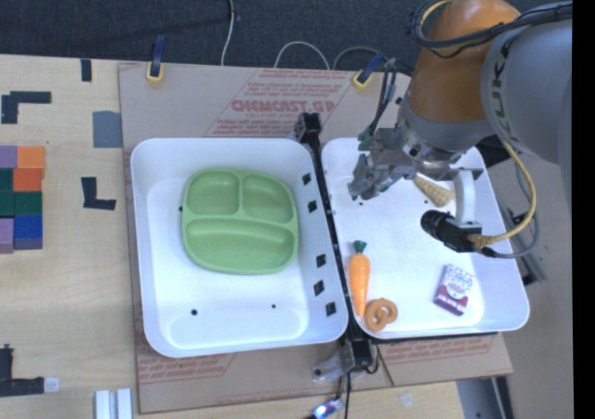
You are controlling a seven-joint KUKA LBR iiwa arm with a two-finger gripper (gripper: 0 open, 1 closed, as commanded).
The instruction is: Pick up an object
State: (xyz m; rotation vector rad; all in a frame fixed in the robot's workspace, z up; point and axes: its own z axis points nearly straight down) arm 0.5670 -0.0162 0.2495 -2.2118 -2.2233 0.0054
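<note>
Grey metal gripper [365, 187] hovering over the right bin [409, 231], nothing visibly between its fingers.

From my screen I cannot tell how far the pincer is spread (it is too dark). Measured from it: a carrot [359, 277] and pretzel [379, 313] sit nearer the camera, a purple packet [453, 289] right of those, the green plate [240, 220] left.

Even, bright overhead light — white bins [149, 222] slightly washed out, soft shadows, mild overall blur.
</note>
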